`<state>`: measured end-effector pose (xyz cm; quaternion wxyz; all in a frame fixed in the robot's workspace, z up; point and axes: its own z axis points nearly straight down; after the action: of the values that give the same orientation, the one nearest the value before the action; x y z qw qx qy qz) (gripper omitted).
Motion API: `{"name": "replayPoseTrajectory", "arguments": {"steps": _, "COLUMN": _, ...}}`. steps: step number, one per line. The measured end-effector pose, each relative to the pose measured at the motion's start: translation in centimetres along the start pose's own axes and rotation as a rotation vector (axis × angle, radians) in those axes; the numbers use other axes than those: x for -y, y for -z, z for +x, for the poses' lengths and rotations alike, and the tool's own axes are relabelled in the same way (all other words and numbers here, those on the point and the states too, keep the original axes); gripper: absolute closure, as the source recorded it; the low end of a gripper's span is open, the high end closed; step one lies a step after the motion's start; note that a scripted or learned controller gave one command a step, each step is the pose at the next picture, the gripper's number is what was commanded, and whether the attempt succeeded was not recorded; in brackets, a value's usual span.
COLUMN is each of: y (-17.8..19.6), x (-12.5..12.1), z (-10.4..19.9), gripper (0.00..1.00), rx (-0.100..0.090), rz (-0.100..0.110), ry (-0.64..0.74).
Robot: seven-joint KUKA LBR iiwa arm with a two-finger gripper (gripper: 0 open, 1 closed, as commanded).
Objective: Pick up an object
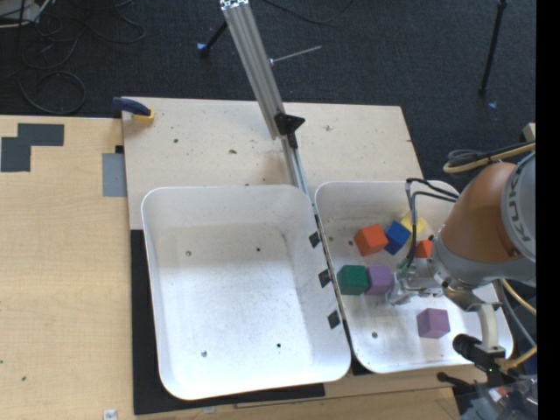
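Purple cube lies near jaws.

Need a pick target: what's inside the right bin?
Right bin holds orange, blue, green and two purple cubes; the arm covers its far right side.

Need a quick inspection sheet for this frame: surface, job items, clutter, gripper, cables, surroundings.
Surface: wooden bench bearing the left bin and right bin, side by side.
Job's things: all in the right bin: orange cube, blue cube, yellow block behind it, green cube touching a purple cube, another purple cube apart.
Clutter: blue-and-yellow clamp at the board's far edge.
Gripper: gripper low in the right bin beside the green and purple pair; finger state unclear.
Cables: black cable looping over the arm; more on the floor.
Surroundings: dark carpet, slanted aluminium bar.
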<state>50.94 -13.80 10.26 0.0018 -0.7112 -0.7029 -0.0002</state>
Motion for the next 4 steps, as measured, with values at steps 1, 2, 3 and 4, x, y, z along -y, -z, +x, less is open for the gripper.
{"name": "replayPoseTrajectory", "arguments": {"steps": 1, "y": 4.5, "x": 0.6, "z": -0.5, "gripper": 1.0, "rx": 0.003, "rz": -0.003, "ry": 0.002}}
{"name": "replayPoseTrajectory", "arguments": {"steps": 2, "y": 8.8, "x": 0.3, "z": -0.8, "gripper": 1.0, "rx": 0.003, "rz": -0.005, "ry": 0.016}}
{"name": "replayPoseTrajectory", "arguments": {"steps": 3, "y": 15.0, "x": 0.0, "z": -0.5, "gripper": 1.0, "rx": 0.004, "rz": -0.007, "ry": 0.013}}
{"name": "replayPoseTrajectory", "arguments": {"steps": 4, "y": 13.5, "x": 0.3, "z": 4.7, "gripper": 1.0, "rx": 0.0, "rz": 0.001, "ry": 0.015}}
